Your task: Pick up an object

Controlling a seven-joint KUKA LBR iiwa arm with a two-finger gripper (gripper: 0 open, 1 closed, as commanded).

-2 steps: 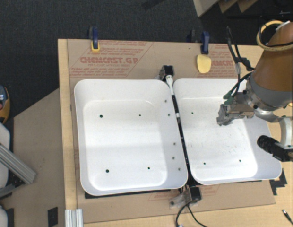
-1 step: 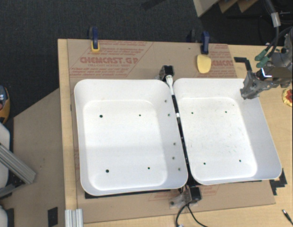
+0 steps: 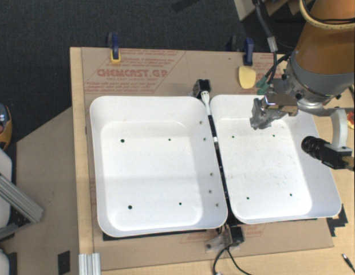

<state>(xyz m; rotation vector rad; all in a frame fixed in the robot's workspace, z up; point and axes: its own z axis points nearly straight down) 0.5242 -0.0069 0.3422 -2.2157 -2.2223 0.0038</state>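
Gripper (image 3: 262, 118) hangs low over the far left corner of the right bin (image 3: 280, 208); whether it is spread or pressed together I cannot tell, and nothing can be made out in its grasp. It is probably poised there to probe the bin floor. The nearest loose candidate, a small yellow piece (image 3: 247, 77), lies on the bench beyond that bin's far rim, beside a blue clamp (image 3: 248, 50). Its long axis seems to run far-to-near.

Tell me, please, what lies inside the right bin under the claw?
The right bin shows bare white floor with a few small dark dots. The claw hangs over its far left part, and the arm covers the far right corner, so that stays unseen.
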